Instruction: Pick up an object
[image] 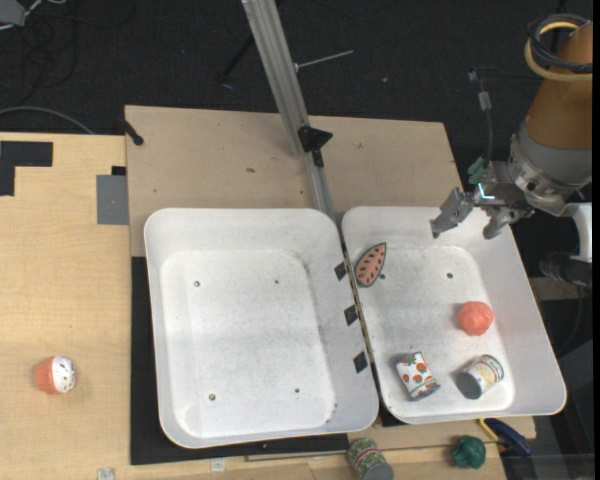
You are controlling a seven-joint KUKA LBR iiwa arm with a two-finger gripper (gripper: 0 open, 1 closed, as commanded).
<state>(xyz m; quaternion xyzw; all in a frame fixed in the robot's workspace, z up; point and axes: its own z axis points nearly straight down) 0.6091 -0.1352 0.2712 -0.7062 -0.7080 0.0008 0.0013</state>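
Observation:
My gripper hangs over the far edge of the right bin, its two grey fingers spread apart and nothing between them. In that bin lie an orange-red ball, a small white carton with red spots, a little can on its side, and a flat orange oval with dark spots resting against the bin's left wall. The ball sits about a hand's width in front of the gripper.
The left bin stands beside the right one. An aluminium rail slants down to the divide between the bins. On the bench outside lie a red-and-white ball, a dark can and a green lump.

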